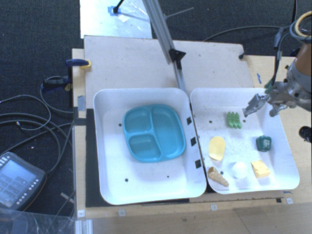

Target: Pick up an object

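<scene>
My gripper hangs over the upper right part of the right bin, its two fingers spread apart with nothing between them. Just left of and below it lies a green ridged piece. A dark green object sits lower right of the gripper. Further down the bin lie a pale yellow oval piece, a white ball, a yellow block and a tan cone-shaped piece.
The left bin holds a blue divided plate. A slanted metal pole crosses above the bench and ends near the bins' shared upper edge. Cables and a pendant lie on the floor at left.
</scene>
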`<move>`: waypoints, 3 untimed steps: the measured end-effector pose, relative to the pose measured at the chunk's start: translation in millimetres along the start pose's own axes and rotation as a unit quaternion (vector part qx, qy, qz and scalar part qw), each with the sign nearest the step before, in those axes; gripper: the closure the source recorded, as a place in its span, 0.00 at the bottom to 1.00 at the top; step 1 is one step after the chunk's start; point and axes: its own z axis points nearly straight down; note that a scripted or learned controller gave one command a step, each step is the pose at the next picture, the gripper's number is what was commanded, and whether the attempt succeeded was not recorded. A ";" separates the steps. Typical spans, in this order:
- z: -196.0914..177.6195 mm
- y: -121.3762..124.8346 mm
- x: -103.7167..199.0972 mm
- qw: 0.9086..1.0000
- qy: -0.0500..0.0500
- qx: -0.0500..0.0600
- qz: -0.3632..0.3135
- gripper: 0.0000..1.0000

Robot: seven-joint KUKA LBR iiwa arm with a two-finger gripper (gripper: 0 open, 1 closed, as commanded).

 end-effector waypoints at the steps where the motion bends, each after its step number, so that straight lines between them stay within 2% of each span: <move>1: -0.1 0.1 0.1 1.000 0.000 0.000 0.001 0.00; 2: 44.9 -4.7 -6.2 1.000 0.000 0.002 0.003 0.00; 3: 91.2 0.2 1.0 1.000 0.000 0.002 0.003 0.00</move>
